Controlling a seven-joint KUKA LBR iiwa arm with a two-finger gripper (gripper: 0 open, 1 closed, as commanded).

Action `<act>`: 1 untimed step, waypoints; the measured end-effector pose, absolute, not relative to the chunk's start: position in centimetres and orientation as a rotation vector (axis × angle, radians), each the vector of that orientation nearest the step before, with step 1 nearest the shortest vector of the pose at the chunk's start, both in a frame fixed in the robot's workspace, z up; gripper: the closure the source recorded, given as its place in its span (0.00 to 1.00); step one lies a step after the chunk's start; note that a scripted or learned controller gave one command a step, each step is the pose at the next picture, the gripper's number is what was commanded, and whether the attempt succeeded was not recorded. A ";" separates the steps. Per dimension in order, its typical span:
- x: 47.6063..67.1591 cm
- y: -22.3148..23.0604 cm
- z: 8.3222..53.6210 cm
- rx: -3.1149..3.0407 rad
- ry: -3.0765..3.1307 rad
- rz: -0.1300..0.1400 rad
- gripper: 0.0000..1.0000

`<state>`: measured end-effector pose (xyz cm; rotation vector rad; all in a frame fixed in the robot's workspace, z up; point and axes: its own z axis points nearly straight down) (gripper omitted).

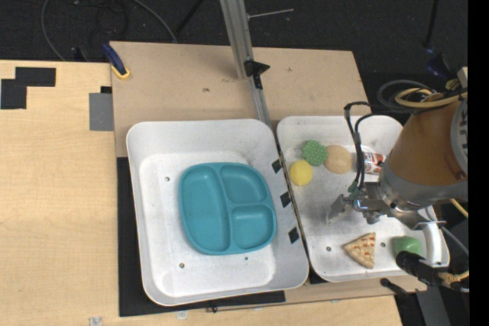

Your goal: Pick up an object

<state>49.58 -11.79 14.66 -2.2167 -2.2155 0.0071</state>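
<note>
Light wooden counter (53,187) with brown board, black floor and cables behind. 2 shallow white bins. Left white bin (153,164): 1 teal 3-compartment plastic tray (227,208). Right white bin (321,256): green knobbly ball (314,151), tan round ball (338,159), yellow ball (300,173), pizza-slice toy (361,249), green object (407,245). End effector (353,208) low over right bin, grip state unreadable.

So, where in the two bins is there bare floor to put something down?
Left bin: bare floor around the teal tray, widest along its left and near sides. Right bin: bare near-left patch beside the pizza slice. Crowded by the green ball, yellow ball and gripper.
</note>
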 end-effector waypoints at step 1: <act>49.6 -11.8 9.6 -2.222 -2.217 0.001 0.00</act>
